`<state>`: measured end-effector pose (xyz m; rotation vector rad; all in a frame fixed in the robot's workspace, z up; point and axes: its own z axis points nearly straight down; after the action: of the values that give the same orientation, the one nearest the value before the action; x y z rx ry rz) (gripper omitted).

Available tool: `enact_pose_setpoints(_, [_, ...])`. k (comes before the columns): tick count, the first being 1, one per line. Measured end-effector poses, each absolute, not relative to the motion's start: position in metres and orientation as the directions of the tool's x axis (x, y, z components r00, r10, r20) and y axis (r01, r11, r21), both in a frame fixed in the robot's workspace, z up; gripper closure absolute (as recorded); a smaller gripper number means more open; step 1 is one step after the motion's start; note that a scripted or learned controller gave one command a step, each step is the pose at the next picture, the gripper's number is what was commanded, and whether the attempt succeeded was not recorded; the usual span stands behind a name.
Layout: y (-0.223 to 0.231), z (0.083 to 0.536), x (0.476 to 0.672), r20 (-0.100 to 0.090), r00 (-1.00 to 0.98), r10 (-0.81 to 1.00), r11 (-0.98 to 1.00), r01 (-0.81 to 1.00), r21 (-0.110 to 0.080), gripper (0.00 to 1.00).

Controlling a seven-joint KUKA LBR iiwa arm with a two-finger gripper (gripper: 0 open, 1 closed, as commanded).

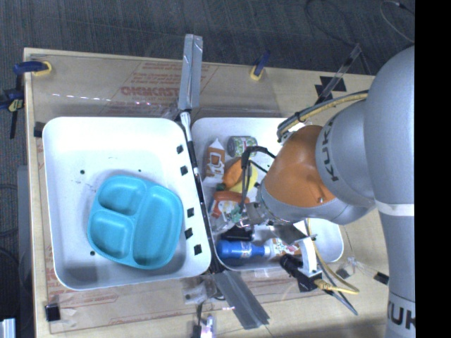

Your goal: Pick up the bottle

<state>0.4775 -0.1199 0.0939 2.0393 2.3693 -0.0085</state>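
- Jaws (248, 225) sit low in the right bin (331, 248), just above the bottle; whether they are wide or narrow I cannot tell from where I stand.
- Blue bottle (243, 250) lies on its side by that bin's near wall.
- Packets (217, 159) and a can (240, 145) crowd behind the bottle.
- Left of the bottle, the other bin (70, 146) carries a turquoise divided plate (135, 220).

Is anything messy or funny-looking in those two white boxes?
A bit. The right bin is a jumble: the blue bottle lies on its side near the front wall, with small packets and a can crowded behind it. The left bin looks tidy, with one turquoise divided tray lying flat. Nothing looks spilled or broken.
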Motion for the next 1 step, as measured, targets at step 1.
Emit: enact_pose_setpoints(1, [-0.1602,0.0923,0.4771,0.0,-0.003,1.0,0.003,1.0,0.0,0.0])
